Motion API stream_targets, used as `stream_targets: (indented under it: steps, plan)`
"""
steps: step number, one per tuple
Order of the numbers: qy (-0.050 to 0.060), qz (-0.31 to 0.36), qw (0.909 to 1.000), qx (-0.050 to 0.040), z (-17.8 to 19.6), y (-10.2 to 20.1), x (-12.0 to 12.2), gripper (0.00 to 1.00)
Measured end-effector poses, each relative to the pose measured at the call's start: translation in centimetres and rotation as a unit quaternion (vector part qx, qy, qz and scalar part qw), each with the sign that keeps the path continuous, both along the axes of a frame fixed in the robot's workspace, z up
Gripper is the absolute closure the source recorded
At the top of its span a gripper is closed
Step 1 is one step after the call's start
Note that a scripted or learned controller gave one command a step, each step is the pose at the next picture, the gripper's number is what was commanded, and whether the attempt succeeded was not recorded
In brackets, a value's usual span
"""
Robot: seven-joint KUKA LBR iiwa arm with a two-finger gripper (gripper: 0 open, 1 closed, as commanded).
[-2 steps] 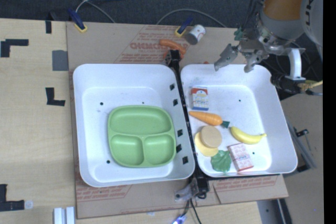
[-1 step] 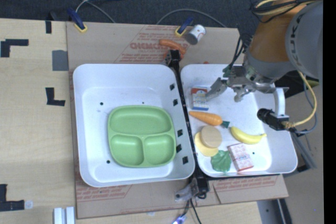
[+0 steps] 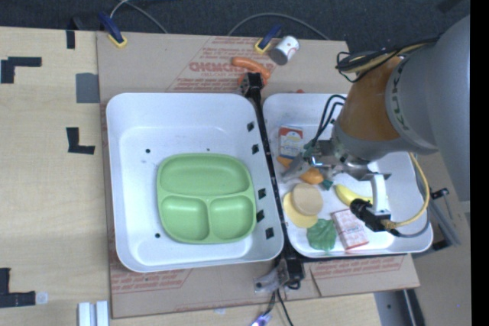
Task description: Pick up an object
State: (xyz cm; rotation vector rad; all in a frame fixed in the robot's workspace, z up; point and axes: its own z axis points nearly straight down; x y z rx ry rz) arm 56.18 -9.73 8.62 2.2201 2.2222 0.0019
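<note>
the gripper (image 3: 315, 161) hangs low in the right bin (image 3: 416, 244), just above an orange item (image 3: 311, 177); whether it is open or closed cannot be told. around it lie a red-and-white packet (image 3: 290, 141), a round tan-and-yellow piece (image 3: 304, 204), a yellow banana (image 3: 351, 195), a green piece (image 3: 322, 234) and a pink-labelled box (image 3: 351, 228), print unreadable. the left bin (image 3: 126, 126) holds a green divided plate (image 3: 206, 197).

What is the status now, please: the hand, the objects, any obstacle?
Hand low over right white bin, fingers unclear. Nothing seen held. Round beige disc, yellow banana-shaped toy, green leafy piece crowded beneath.
</note>
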Motion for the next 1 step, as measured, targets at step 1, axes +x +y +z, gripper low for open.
stream_targets:
  steps: [1]
  plan:
    - [-0.001,0.0,1.0,-0.0016,0.98,-0.12,0.05,1.0]
